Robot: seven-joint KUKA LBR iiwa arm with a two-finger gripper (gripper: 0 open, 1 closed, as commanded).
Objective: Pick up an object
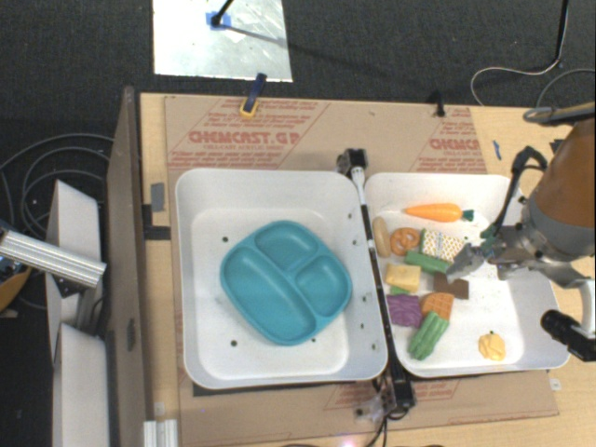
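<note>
— Fingers (463,262) look clenched or nearly so, nothing between them — can you confirm?

— You can't tell for sure. Toys crowd the right bin (531,333), so you may nudge neighbours. The brown block (453,287) lies just below the fingers.

The brown protective sheet (326,128) lying under the two white bins carries red printed lettering. Above the left bin the word "CHEMCAST" can be read, followed by letters that look like "GP", with smaller red lines around it too fine to make out. The same print repeats above the right bin, where only "CHEMC" is readable.
</note>
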